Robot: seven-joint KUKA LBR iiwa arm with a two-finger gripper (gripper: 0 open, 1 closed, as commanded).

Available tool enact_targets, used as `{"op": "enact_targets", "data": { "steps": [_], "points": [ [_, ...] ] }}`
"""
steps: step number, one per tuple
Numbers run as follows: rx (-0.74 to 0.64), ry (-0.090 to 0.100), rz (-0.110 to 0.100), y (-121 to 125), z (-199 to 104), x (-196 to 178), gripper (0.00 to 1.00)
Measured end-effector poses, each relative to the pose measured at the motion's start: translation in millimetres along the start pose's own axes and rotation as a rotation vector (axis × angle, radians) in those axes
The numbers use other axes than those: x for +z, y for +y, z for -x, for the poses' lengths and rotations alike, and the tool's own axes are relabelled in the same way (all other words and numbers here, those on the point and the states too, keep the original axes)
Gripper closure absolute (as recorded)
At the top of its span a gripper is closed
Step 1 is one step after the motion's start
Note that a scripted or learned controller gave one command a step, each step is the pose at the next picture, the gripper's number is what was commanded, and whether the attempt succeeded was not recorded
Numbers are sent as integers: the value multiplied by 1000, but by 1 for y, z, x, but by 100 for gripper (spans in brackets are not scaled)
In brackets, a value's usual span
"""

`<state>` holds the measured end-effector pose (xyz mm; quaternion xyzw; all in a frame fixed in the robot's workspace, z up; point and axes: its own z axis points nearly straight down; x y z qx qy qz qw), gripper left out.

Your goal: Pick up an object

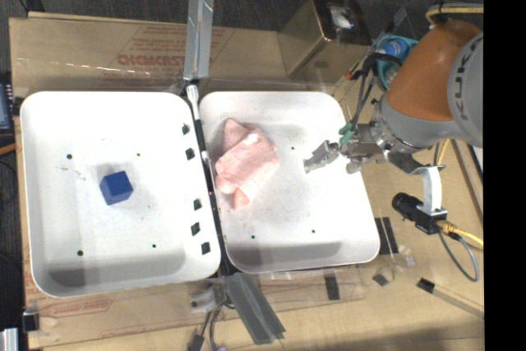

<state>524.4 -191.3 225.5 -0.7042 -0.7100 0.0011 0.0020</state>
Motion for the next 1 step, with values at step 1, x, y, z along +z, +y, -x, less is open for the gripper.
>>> {"op": "enact_targets", "data": {
  "steps": [1],
  "points": [
    [-7, -1, -1, 60, -19, 59, 0]
  ]
}}
